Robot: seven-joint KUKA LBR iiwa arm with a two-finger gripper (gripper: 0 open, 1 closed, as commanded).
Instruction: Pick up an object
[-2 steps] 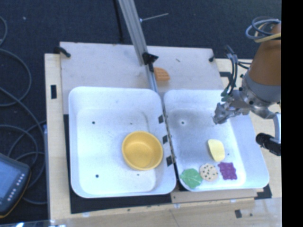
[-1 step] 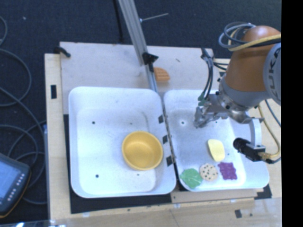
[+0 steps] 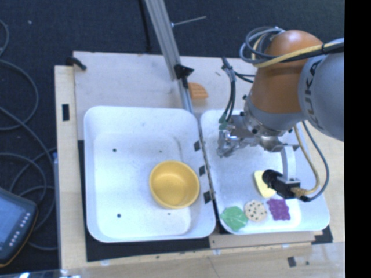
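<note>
Nearest the camera, along the right bin's front wall, lie 4 small toy foods: a green piece, a round cookie, a purple grape cluster and, just behind them, a yellow piece partly under a black fitting. All look light, stiff plastic, low and flat, so probably slippery; pinching across the cookie's edges seems safest. The left bin holds a yellow bowl, best taken by its rim. The hand hovers over the right bin's rear left; whether spread or pressed together, I cannot tell.
</note>
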